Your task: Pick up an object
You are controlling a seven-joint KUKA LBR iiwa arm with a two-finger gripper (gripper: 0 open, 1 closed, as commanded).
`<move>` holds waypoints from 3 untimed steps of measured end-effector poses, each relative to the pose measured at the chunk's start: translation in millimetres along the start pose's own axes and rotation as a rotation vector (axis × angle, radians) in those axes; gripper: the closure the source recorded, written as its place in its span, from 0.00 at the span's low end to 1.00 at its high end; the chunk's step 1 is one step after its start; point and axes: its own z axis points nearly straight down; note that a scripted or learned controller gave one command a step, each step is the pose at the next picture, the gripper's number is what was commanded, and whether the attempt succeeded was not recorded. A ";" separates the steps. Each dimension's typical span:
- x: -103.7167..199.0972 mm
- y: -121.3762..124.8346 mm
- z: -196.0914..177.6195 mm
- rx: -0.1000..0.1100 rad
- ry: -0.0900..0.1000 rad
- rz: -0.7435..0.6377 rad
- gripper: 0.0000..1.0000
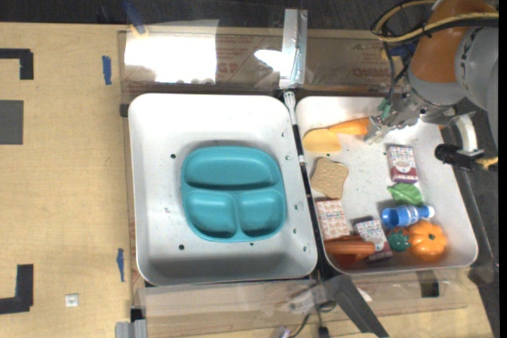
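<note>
My gripper (385,121) hangs low over the back of the right bin (458,194), reaching in from the right under the orange-banded wrist (444,51). Its tip is at the right end of an orange carrot-like piece (348,127), which lies beside a yellow wedge (320,140); whether they touch is unclear. Further forward in the same bin lie a bread slice (329,178), a red and white packet (402,163), a green leaf (405,192), a blue bottle (404,215), an orange pumpkin (428,241) and a red sausage (348,248).
The left bin (158,131) holds a teal divided tray (233,191). A clear plastic panel (214,51) stands behind the bins. Two small packets (331,218) (370,232) lie near the sausage. Cables (404,20) loop above the wrist.
</note>
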 end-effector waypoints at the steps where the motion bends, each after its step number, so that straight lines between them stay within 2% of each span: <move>1: 0.3 1.1 -0.8 -0.003 0.000 0.000 0.00; 2: 19.8 -10.5 11.2 -0.025 0.006 0.273 0.00; 3: 28.1 8.6 11.5 -0.004 0.003 0.195 0.00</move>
